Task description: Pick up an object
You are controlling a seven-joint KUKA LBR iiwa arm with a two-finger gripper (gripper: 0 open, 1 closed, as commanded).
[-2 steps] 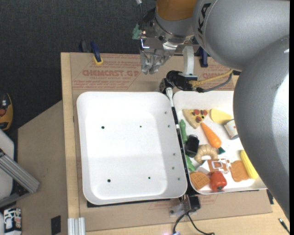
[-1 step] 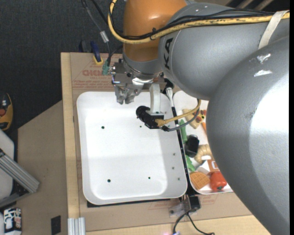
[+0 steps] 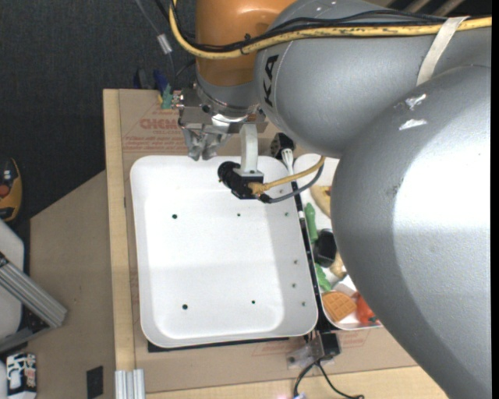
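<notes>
Grey metal tool hangs at the far edge of the left bin, just over its back rim, under the orange wrist band. Finger state: can't tell, they read as one blurred clump from this angle. Nothing visible between them, so no grasp claimed.

Just right of the tool, a white bracket drops to a black unit with a cable trailing right. Looks like arm-mounted hardware, not a pick target.

Left bin floor shows a few small dark dots, probably holes or fasteners, nothing graspable there.

Candidate objects sit in the right bin, mostly covered by the arm. Visible along its left side: a green piece, a dark piece, a tan waffle-textured piece, something orange-red at the near end.

- Green piece is elongated, long axis running roughly near-to-far, parallel to the bin divider. Which end is which: too occluded to say.
- Others look lumpy, no clear axis.

Judgement: tool is parked high over the wrong bin for a pick; objects are piled against the divider side of the right bin, well apart from the tool. Pick not started. Both bins rest on the cardboard-topped table.
</notes>
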